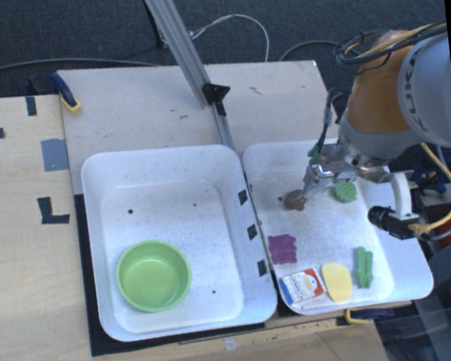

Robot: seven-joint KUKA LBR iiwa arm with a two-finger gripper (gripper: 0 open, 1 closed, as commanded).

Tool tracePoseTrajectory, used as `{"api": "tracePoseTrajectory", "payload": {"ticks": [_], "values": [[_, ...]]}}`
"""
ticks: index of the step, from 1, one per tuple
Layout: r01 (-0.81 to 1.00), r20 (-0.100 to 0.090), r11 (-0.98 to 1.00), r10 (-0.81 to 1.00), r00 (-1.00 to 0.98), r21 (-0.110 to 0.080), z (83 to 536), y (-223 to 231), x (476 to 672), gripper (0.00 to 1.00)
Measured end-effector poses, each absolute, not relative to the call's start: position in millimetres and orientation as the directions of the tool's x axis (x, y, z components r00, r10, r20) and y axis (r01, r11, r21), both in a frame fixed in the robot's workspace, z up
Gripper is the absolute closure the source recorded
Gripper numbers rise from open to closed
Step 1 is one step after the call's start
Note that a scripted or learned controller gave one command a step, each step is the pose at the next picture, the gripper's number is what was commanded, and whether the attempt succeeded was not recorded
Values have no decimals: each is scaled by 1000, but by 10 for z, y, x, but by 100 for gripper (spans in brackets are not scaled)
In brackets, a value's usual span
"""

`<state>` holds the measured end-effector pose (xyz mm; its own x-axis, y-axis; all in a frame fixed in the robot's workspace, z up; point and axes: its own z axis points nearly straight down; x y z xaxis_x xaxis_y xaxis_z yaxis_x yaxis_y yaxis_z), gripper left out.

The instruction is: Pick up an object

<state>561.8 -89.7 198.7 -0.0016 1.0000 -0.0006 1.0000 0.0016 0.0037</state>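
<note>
My gripper (313, 183) hangs over the upper middle of the right bin (287, 156). A small brown object (294, 200) lies just left of and below its tip, close to it or touching; I cannot tell which. A green broccoli-like piece (345, 192) sits just right of the gripper. A purple piece (283, 248) lies lower left in the same bin. Along the front edge are a red-and-white packet (301, 286), a yellow object (337, 281) and a green pod (364, 267).
The left bin (159, 163) holds a green bowl (153, 274) in its front left corner. A grey pole (186, 46) slants down from the top to the gap between the bins. The arm's grey and orange body (393, 92) covers the right bin's far right corner.
</note>
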Motion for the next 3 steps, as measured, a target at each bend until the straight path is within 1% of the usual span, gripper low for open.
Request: {"api": "tracePoseTrajectory", "payload": {"ticks": [1, 3], "values": [[1000, 2, 6, 1000, -6, -1, 2070, -471, 5718, 100], [1000, 2, 6, 1000, -6, -1, 2207, 514, 6123, 100]]}}
